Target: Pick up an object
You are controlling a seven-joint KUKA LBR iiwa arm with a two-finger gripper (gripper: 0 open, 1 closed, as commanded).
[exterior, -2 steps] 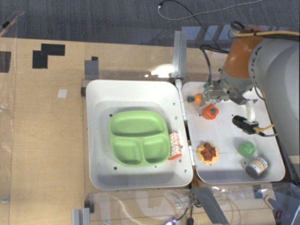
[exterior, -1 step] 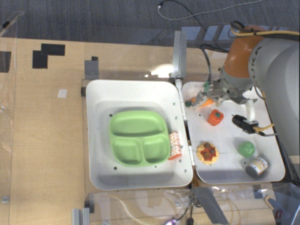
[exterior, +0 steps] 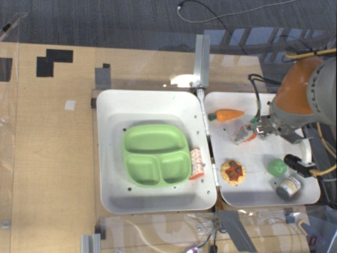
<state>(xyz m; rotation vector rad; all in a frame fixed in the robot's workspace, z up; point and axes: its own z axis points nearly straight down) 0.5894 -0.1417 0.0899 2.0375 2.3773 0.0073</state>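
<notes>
My gripper (exterior: pixel 246 135) hangs low over the middle of the right bin (exterior: pixel 255 191), at the end of the grey arm with the orange band (exterior: pixel 295 91). Just up and left of the gripper lies an orange carrot (exterior: pixel 227 115). A round pizza-like toy (exterior: pixel 233 172) sits below the gripper, near the bin's front left. A green ball-like object (exterior: pixel 276 167) and a small metal can (exterior: pixel 288 187) rest at the front right. I see nothing clearly held in the gripper.
The left bin (exterior: pixel 105 141) holds a green divided plate (exterior: pixel 157 154), with a small red-and-white packet (exterior: pixel 196 163) against the plate's right side. A metal divider post (exterior: pixel 202 62) stands behind the two bins. Cables run near the arm on the right.
</notes>
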